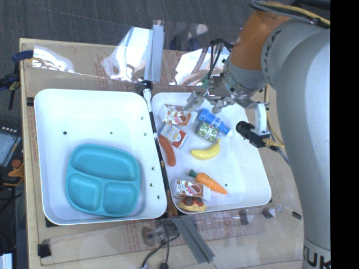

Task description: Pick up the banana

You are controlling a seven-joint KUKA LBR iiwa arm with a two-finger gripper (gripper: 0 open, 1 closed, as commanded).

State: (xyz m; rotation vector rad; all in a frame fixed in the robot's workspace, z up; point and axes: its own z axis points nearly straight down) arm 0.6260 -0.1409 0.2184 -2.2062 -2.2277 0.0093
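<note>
At the near edge of the surface (112,237), a dark metal bracket (193,241) and some cable lie just in front of the two white bins. In the left bin (50,150), a turquoise divided plate (104,179) sits toward the near left corner, flat on the floor of the bin. In the right bin (252,178), the nearest things are a printed snack packet (190,189) and a small round toy food (192,205) tucked against the near rim. Just beyond them lies an orange carrot (211,183) with a green tip pointing left. Farther in, the banana (206,151) lies on the bin floor near the middle, curved with its ends turned up and away, apart from the carrot and untouched. To its left, a reddish sausage (168,151) rests along the divider between the bins. Beyond the banana stand a green can (207,131) and a blue bottle (213,119), touching each other, with two red and white packets (175,125) to their left. Above the far end of the right bin hangs the tool (208,101), its thin fingers (193,101) spread apart and nothing between them, over the packets and the bottle. Behind it rises the grey arm (297,94) with its orange band (252,38). At the far side, crumpled plastic bags (129,52) lie on the surface.
</note>
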